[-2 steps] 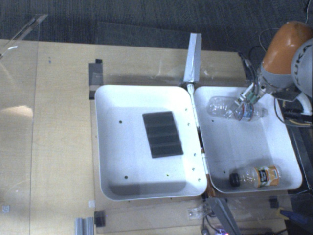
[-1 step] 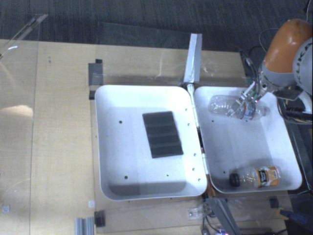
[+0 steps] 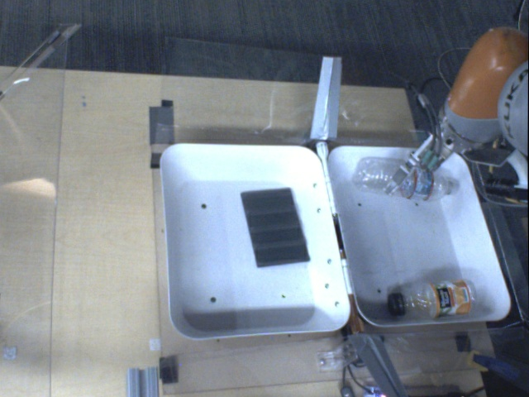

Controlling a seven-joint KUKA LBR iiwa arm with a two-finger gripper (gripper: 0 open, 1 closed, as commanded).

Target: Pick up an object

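The gripper (image 3: 421, 172) sits on a clear plastic bottle (image 3: 384, 176) at the far side of the right bin (image 3: 488, 246); whether it grips, I cannot tell. A black-capped bottle (image 3: 431, 299) lies near

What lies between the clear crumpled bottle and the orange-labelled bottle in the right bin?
Bare white bin floor separates the clear bottle from the orange-labelled bottle, seen in the camera view.

A pale wooden desk (image 3: 91, 222) carries two shallow white bins side by side: the left bin (image 3: 186, 222) and the right bin (image 3: 463, 255). A grey metal bar (image 3: 326, 98) stands between their far corners. Dark carpet (image 3: 207, 7) lies beyond.
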